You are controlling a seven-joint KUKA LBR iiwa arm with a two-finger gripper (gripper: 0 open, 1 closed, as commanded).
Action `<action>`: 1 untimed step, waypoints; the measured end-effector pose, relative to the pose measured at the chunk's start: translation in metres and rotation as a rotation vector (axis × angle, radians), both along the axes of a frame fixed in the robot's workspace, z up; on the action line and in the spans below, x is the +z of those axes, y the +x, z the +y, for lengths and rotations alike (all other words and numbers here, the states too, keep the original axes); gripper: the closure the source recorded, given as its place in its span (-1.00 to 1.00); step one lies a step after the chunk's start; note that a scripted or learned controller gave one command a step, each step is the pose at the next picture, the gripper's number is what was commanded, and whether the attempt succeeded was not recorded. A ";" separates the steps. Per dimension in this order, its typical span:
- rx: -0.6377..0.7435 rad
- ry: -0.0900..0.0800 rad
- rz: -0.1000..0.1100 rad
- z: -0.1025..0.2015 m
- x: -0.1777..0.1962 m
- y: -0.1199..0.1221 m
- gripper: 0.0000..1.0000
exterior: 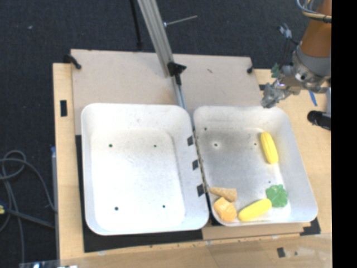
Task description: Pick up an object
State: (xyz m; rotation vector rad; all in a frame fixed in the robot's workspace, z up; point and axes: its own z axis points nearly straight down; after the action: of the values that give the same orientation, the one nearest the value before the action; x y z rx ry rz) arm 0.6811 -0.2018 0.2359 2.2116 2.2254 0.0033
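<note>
Camera view looks down on a tan wooden bench (66, 149) carrying two shallow white plastic bins side by side; left white bin (134, 166) shows a scuffed grey floor with a few small dark dots; right white bin (240, 144) holds all the objects; a yellow corn-cob-shaped toy (269, 147) lies lengthwise near the bin's right wall, upper half; a green leafy-looking toy (276, 195) sits low on the right, just beside the end of a yellow oblong banana-like toy (255, 209) lying along the bottom wall; an orange chunky toy (225, 209) sits just left of that yellow piece, near touching; a tan wedge-shaped toy (223, 193) lies just above the orange one, against the divider side; grey arm with orange band (316, 35) enters at upper right; two-finger grey gripper (271, 97) hangs over the top right corner of the right bin, above the rim, well apart from every object; nothing seen between its tips; how wide it stands cannot be told at this size; a slanted aluminium post (156, 29) rises from behind the bins; dark cables (14, 172) lie on the floor at left.
</note>
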 end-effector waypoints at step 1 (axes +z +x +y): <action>-0.002 0.001 0.005 0.040 -0.002 -0.028 1.00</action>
State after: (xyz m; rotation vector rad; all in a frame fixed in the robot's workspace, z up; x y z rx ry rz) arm 0.6536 -0.1622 0.2334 2.2161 2.2261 -0.0010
